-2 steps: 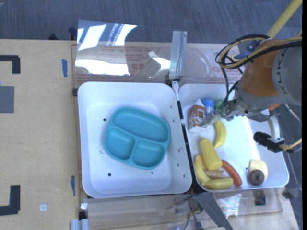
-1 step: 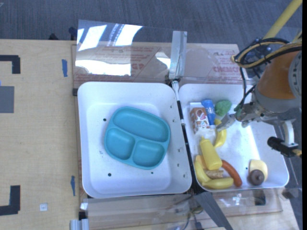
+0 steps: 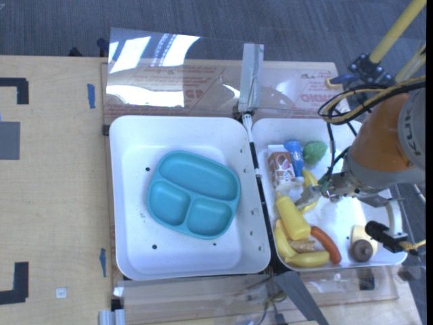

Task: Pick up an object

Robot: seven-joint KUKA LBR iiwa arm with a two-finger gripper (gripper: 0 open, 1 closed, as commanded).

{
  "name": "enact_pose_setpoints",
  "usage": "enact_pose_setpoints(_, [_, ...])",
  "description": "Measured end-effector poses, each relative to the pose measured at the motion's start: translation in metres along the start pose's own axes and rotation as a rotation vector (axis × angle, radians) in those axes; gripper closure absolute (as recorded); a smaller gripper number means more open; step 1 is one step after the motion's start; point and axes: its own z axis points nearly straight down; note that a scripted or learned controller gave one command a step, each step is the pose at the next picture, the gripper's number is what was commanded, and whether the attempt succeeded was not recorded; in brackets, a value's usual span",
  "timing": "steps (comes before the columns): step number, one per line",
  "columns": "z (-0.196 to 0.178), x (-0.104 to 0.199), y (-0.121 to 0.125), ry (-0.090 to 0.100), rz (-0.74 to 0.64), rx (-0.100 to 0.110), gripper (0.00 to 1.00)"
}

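Observation:
The right bin (image 3: 379, 257) holds several toy foods. Among them are a yellow bottle (image 3: 292, 219), a banana (image 3: 289, 248), a red sausage (image 3: 326, 244), a brown round piece (image 3: 362, 249), a brown and white packet (image 3: 280, 168), a blue can (image 3: 295, 156) and a green lump (image 3: 314, 152). My gripper (image 3: 312, 195) hangs low over the middle of this bin, just right of the yellow bottle's top, with a small yellow piece (image 3: 309, 179) right beside it. I see nothing lifted.
The left bin (image 3: 128, 147) bears a blue divided plate (image 3: 193, 193). A metal divider post (image 3: 250, 80) stands at the back between the bins. Cables and a yellow rod (image 3: 399, 26) hang at the upper right, above the arm.

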Motion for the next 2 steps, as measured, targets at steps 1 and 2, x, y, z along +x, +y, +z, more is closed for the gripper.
enact_pose_setpoints(1, [-0.117, 0.032, 0.035, 0.001, -0.156, -0.004, 0.00])
enact_pose_setpoints(2, [-0.005, -0.007, 0.043, 0.004, -0.393, 0.006, 0.00])
